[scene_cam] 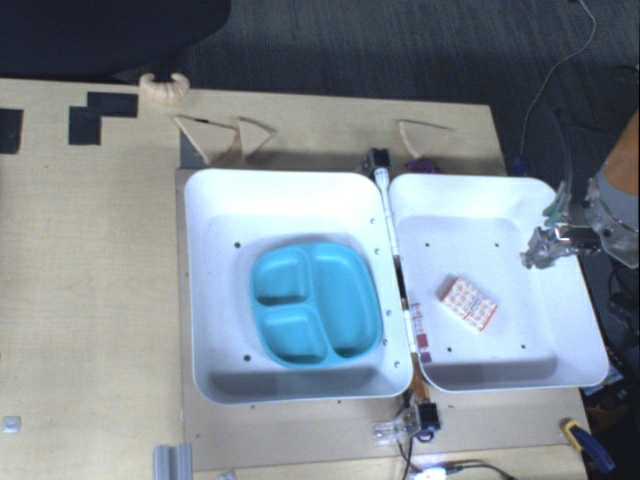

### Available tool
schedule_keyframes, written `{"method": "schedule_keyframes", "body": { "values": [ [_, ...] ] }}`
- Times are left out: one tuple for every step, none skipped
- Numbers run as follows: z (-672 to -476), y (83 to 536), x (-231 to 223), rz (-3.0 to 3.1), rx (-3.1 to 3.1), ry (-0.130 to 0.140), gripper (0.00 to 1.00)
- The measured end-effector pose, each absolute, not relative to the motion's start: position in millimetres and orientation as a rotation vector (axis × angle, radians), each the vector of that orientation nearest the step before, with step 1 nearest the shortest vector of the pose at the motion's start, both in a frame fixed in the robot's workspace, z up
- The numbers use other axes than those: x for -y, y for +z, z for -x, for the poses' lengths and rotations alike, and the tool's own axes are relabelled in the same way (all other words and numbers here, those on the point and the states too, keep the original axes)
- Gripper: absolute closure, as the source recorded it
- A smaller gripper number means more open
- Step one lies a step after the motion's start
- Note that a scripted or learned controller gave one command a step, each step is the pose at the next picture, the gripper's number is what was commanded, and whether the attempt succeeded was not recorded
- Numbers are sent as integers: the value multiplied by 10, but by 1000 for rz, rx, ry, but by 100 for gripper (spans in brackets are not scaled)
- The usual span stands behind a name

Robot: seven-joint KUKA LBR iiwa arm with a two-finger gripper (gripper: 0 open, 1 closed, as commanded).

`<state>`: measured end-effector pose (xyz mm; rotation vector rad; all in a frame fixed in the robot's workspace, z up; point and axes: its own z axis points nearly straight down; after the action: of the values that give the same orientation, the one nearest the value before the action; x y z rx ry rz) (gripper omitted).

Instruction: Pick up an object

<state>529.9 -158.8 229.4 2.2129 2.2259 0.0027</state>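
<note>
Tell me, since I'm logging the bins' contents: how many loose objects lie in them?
2: a blue divided plate in the left bin, and a small patterned packet in the right bin.

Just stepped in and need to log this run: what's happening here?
A robot arm reaches in from the right, its gripper over the right bin's right side. A small patterned packet lies in that bin, apart from the gripper. A blue divided plate sits in the left bin.

left white bin (210, 268) on wooden bench (90, 298) | right white bin (500, 208) just beside it | black clip (378, 158) at the bins' far seam | dark carpet (400, 28) beyond
</note>
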Motion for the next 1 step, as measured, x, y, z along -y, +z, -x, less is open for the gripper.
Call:
{"method": "schedule_keyframes", "body": {
  "values": [
    [-4873, 2495, 992, -2215, -2227, 4, 100]
  ]
}}
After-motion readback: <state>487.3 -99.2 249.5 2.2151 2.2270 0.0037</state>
